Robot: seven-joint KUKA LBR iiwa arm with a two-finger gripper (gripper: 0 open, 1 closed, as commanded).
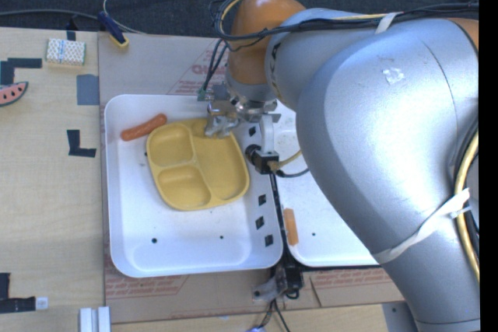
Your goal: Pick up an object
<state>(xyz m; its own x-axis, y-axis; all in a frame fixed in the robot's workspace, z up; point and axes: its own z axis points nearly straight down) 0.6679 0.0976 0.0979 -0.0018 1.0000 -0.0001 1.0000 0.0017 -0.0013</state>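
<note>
A yellow divided plate (pixel 196 166) lies in the left bin (pixel 132 245), tilted toward the bin's upper right. An orange hot-dog-like piece (pixel 143 127) rests just beyond its upper left rim. My gripper (pixel 220 123) hangs from the orange-banded wrist right over the plate's far right rim, and its metal tips seem to touch that rim. From this angle the wrist hides how the tips stand. A small orange carrot-like piece (pixel 290 225) lies at the left edge of the right bin (pixel 327 245).
The grey arm covers most of the right bin and the right half of the view. On the wooden bench at left sit a small sponge-like block (pixel 65 51), a watermelon slice toy (pixel 14 93) and black tape marks. A blue-and-yellow tool (pixel 113 28) and cables lie behind the bins.
</note>
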